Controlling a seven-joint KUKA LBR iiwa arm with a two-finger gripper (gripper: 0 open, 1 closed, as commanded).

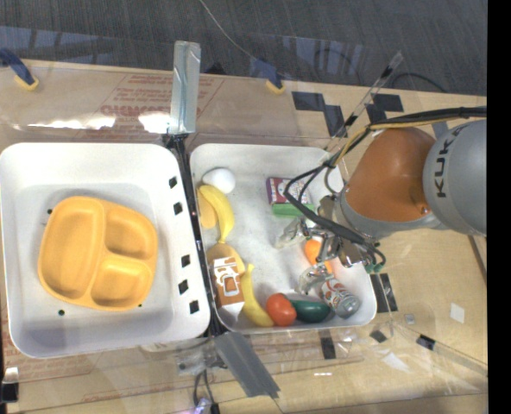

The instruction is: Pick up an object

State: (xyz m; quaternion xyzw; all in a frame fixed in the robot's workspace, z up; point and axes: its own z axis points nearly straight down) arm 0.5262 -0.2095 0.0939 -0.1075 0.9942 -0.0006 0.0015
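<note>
Left bin (14, 231) carries a yellow tray (96, 253). Right bin (255, 158) has the clutter: two bananas (218, 210), a juice box (227, 283), tomato (280, 309), can (340, 298), white ball (220, 179). Arm (394, 175) reaches over the right bin's right side, gripper (324, 253) low beside a small orange item (312, 250). Can't tell the gripper's state, cables in the way. My guess: the orange item is the target — light, probably hard plastic, slippery. Take it across the middle.
</note>
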